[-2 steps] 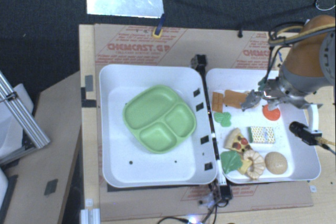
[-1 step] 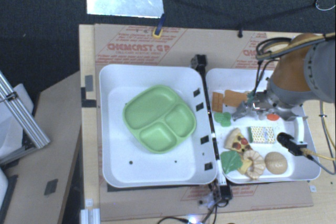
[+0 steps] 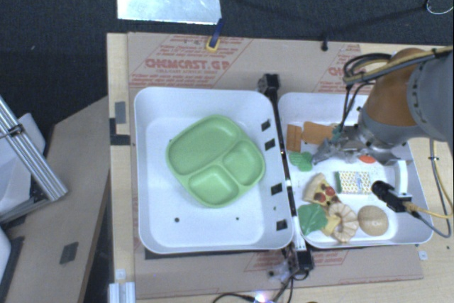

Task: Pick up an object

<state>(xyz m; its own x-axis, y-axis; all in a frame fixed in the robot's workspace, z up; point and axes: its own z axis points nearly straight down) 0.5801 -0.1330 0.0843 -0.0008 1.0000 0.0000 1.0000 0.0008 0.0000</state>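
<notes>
- You have nothing lifted yet: the gripper (image 3: pixel 328 150) sits low inside the right bin (image 3: pixel 413 217), among the toy food, and no object shows between its fingers.
- The view is too coarse at the fingertips, so you cannot tell whether the jaws stand open or closed.
- The candidates all lie in that right bin: a green piece (image 3: pixel 301 161) just beside the gripper tip, an orange block (image 3: pixel 317 131) behind it, a pizza slice (image 3: pixel 320 189) and a patterned square (image 3: pixel 352 182) in front, and a bread roll (image 3: pixel 373 219), a shrimp-like piece (image 3: pixel 343 218) and a green leaf (image 3: pixel 311 217) near the front wall.
- What is left, as I judge it: close on one piece, likely the green one, and raise it clear.
- Room is tight for you here. The pieces lie close together, and the divider (image 3: pixel 280 152) between the bins stands just left of the gripper.
- The left bin (image 3: pixel 152 209) holds a green divided plate (image 3: pixel 216 161), with open floor around it.
</notes>
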